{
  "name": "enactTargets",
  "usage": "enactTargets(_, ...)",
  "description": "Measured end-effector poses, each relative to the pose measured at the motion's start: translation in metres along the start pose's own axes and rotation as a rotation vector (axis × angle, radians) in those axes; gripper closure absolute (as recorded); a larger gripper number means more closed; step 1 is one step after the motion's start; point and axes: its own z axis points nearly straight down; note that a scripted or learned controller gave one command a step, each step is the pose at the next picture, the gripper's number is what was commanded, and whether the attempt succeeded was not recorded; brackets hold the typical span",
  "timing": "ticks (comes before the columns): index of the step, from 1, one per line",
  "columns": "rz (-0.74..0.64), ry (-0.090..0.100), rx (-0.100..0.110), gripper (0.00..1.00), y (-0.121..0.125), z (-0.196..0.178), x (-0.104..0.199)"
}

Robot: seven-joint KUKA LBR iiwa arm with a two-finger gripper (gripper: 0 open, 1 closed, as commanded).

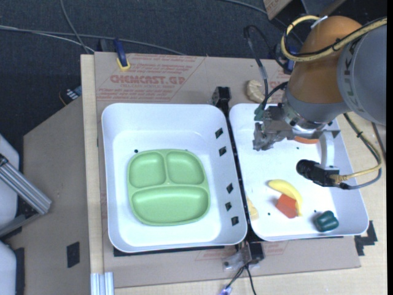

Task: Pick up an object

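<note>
My gripper (265, 141) hangs over the upper left part of the right bin (258, 220), above bare white floor. Nothing shows between its fingers. A yellow banana (286, 189) lies near the bin's middle front, with a red block (287, 206) touching its lower side. A dark green object (325, 220) rests in the front right corner. An orange thing (305, 139) peeks out from under the wrist at the bin's far side, mostly hidden.
The left bin (116, 165) holds a green divided tray (167, 187). A tan round object (255, 90) lies on the cardboard behind the right bin. Black clips line the wall between the bins.
</note>
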Motion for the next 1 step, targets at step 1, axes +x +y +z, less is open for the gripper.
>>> enactTargets(1, 0.0, 0.0, 0.001, 1.0, -0.0001, -0.0095, 0.0516)
